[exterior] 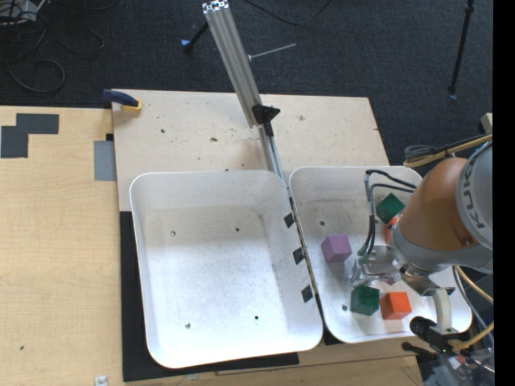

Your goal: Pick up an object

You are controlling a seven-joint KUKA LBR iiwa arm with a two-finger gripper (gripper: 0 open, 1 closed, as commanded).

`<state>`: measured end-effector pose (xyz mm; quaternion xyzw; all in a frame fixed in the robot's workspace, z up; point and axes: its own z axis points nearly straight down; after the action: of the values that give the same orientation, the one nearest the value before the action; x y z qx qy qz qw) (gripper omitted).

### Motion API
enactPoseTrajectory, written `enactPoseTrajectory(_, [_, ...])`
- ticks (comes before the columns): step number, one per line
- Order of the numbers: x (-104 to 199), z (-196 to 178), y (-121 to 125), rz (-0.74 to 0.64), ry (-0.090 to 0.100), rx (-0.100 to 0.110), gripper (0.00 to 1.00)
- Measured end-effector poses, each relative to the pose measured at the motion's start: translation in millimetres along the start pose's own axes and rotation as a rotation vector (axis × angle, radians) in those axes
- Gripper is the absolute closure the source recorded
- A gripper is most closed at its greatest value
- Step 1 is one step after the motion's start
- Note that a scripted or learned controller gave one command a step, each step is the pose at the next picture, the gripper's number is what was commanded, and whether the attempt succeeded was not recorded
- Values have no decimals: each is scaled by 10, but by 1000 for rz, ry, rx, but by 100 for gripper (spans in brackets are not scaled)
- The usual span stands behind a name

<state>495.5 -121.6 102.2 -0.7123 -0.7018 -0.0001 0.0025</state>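
Arm reaching into the right bin, hunting among 4 blocks.

The gripper (364, 273) is hanging low near the right bin's (330, 185) front edge, and I cannot tell what state it is in. A dark green cube (364, 300) is sitting just beside it toward that edge, with an orange cube (395, 305) beside that; a purple cube (336, 248) is lying mid-bin and another green block (390, 207) toward the back. To my eye the green cube needs squaring up over its flat sides, clear of the orange one.
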Motion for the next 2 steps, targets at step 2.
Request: enactPoseTrajectory(2, [129, -964, 108, -17, -4, -6, 100])
